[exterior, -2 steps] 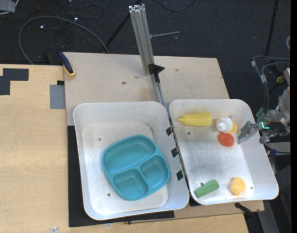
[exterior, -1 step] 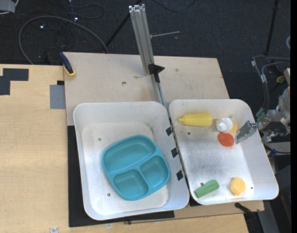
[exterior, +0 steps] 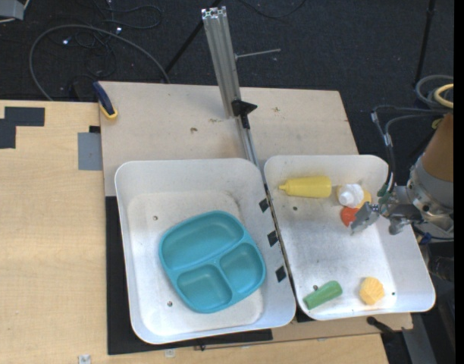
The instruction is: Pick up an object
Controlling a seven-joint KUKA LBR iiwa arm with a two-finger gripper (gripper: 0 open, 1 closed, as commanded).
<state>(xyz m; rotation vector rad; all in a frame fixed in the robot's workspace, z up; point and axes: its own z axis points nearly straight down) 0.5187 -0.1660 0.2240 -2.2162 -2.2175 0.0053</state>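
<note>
Presently listed: gripper, at the right bin's right wall, grey fingers spread apart, one beside an orange-red object; whether they touch it cannot be told, and nothing sits between them. White round item just above, partly overlapped, identity unclear. Yellow bottle lying flat near the bin's top edge. Green piece and yellow piece near the bottom edge. Left bin: blue divided plate. Arm cut off at the right.
</note>
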